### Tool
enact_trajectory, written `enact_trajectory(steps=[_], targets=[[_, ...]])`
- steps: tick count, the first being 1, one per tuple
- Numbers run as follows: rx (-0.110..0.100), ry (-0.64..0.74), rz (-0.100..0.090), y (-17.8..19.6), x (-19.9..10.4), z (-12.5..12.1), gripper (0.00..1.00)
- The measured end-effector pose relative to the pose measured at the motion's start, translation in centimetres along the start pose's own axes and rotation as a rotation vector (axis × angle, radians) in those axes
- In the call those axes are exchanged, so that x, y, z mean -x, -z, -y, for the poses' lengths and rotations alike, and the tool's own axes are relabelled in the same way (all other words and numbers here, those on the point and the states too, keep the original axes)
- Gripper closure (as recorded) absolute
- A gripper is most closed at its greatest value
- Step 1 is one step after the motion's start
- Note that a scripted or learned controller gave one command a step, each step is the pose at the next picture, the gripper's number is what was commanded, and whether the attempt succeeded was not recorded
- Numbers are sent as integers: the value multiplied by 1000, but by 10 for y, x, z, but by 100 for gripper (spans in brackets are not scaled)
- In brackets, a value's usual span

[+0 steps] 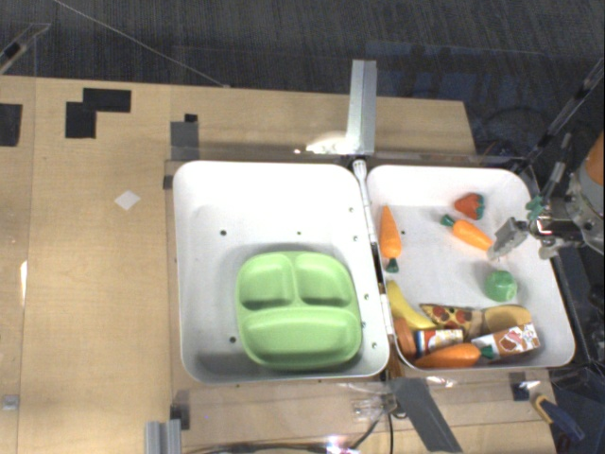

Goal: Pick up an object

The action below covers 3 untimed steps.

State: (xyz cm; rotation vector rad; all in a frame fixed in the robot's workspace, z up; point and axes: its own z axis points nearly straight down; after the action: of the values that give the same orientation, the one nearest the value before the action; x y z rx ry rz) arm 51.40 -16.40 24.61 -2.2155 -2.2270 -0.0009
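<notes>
Camera view is showing the pincer [518, 235] hovering over the right white bin [416, 189], near the small orange toy carrot [468, 234]; I cannot tell its state.

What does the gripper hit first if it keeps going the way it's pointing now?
Probably the small green round toy. The gripper comes in from the right bin's right rim, angled down and left, and hangs just above that toy. The carrot lies close beside its tip; depth is hard to judge.
</notes>
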Motion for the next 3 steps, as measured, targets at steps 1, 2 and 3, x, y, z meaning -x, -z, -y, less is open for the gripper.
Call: enact_trajectory(steps=[1, 2, 3], targets=[[-1, -42, 0, -124, -4, -73, 0], [10, -71, 3, -157, 34, -121, 0], [14, -63, 3, -144, 31, -124, 100]])
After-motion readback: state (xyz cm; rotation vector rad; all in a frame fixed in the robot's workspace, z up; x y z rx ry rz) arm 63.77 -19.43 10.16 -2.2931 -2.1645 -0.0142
